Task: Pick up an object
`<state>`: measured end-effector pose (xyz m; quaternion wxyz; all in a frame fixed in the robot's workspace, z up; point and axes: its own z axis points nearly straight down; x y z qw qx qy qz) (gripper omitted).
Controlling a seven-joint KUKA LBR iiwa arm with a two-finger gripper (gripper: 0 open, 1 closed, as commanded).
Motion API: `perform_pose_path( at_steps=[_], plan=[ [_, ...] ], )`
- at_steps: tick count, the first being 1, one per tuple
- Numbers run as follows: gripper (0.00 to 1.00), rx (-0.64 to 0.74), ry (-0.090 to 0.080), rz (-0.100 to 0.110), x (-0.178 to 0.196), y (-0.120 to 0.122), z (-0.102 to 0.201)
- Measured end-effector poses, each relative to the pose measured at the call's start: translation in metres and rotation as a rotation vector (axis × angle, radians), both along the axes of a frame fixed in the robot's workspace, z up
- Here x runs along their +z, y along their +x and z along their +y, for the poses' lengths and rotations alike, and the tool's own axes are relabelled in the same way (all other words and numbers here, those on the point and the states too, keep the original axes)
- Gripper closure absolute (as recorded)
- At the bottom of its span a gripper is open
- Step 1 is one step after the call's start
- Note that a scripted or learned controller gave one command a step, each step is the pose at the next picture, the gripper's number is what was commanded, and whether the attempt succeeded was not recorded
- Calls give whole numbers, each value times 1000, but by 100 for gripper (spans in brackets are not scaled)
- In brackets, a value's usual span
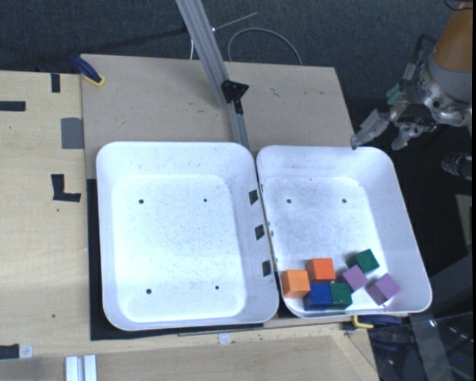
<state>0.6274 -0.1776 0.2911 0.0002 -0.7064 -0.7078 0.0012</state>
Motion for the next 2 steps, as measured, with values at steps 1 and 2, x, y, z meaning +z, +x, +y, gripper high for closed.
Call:
perform_pose_path(
  at_steps=[1, 2],
  plan=[
    [0, 6, 4, 5, -104, 12, 122],
    [0, -1, 1, -11, 96, -31, 121]
  ],
)
